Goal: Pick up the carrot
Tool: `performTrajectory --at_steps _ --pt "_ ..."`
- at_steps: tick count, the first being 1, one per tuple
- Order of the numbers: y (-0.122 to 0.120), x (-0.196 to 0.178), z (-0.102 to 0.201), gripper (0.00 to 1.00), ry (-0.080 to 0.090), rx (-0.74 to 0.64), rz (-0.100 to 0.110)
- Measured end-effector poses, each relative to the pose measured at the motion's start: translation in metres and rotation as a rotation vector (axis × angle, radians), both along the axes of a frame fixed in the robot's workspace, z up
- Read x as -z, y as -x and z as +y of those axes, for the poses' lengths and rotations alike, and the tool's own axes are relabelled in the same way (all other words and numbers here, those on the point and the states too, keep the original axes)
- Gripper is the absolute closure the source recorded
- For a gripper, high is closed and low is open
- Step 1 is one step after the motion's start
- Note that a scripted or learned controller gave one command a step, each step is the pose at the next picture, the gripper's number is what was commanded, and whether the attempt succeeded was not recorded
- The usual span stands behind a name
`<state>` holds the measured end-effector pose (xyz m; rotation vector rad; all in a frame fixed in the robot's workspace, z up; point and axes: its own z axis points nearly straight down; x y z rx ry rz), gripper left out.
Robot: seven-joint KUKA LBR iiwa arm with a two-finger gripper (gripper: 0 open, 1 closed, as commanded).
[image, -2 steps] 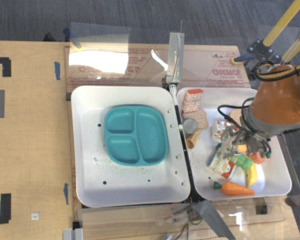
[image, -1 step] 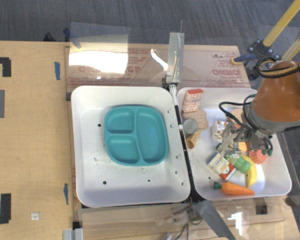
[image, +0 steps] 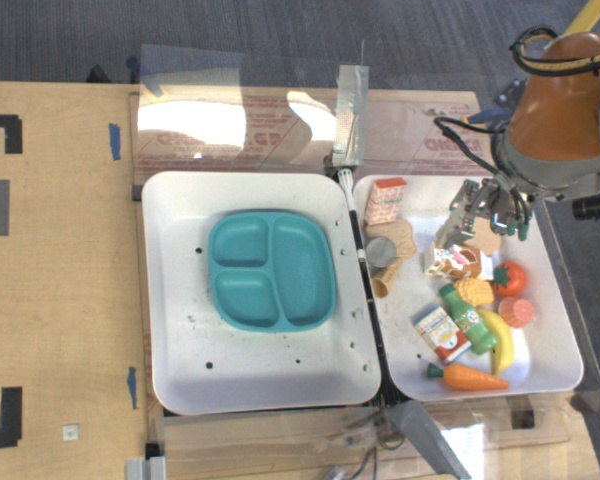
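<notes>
Hovering over the right bin's (image: pixel 565 353) far end, tool (image: pixel 472 216) spread wide and empty, well apart from carrot (image: pixel 468 376) lying flat at the near rim, presumably pre-approach.

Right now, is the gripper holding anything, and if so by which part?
Nothing is held. The gripper hangs over the right bin, nothing between its fingers; the carrot lies at the bin's near edge.

The arm (image: pixel 565 98) is cut off by the right edge, so only its orange band and wrist show. The hand (image: pixel 480 213) is blurred; whether its fingers are parted cannot be told. The banana (image: pixel 498 338) hides part of the carrot (image: pixel 472 376). Labels on the small boxes (image: pixel 442 330) are too small to read.
</notes>
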<state>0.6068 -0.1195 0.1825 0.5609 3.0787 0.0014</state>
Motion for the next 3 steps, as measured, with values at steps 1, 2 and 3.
performTrajectory --at_steps 1,2,3 --pt "0.039 -0.003 0.079 1.0 -0.005 0.233 0.011" --pt "0.088 -0.007 0.032 1.0 0.0 -0.21 0.01" --pt "0.036 0.083 -0.003 1.0 -0.001 -0.338 0.013"
